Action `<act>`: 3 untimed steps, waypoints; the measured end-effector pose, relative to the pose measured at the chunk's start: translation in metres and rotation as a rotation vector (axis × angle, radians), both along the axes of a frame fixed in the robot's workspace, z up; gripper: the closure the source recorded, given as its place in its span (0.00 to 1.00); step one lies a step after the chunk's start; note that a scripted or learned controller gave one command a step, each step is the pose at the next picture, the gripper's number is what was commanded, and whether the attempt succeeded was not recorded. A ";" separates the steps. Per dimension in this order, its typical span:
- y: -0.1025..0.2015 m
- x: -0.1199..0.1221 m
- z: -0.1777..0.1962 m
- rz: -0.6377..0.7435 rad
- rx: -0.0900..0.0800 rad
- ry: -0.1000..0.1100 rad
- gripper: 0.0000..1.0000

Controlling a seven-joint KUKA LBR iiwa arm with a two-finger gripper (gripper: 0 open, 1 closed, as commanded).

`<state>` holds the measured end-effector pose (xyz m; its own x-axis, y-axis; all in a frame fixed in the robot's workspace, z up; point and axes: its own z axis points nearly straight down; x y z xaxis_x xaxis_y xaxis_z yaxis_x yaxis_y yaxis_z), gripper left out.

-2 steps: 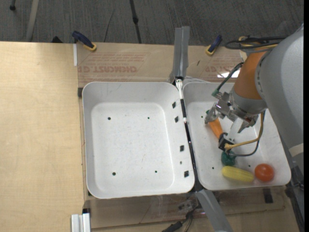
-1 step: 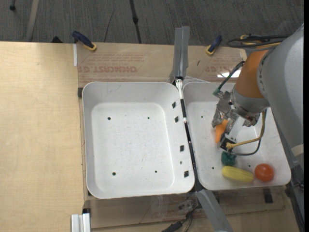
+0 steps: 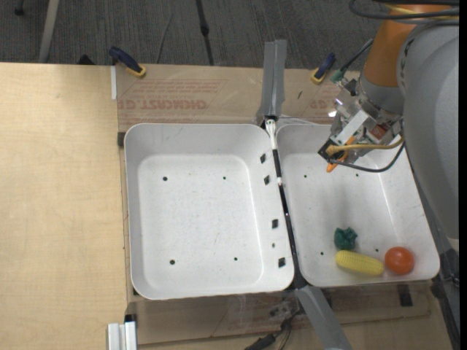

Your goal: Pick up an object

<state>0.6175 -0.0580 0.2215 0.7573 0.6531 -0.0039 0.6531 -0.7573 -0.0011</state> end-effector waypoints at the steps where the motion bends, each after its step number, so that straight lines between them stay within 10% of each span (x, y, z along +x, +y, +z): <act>1: -0.073 -0.120 -0.083 -0.274 0.001 0.003 1.00; 2: 0.024 -0.079 0.008 -0.151 0.000 0.000 1.00; 3: -0.037 -0.120 -0.127 0.171 0.004 0.003 1.00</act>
<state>0.4979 -0.0946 0.0949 0.6352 0.7723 -0.0029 0.7723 -0.6352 -0.0057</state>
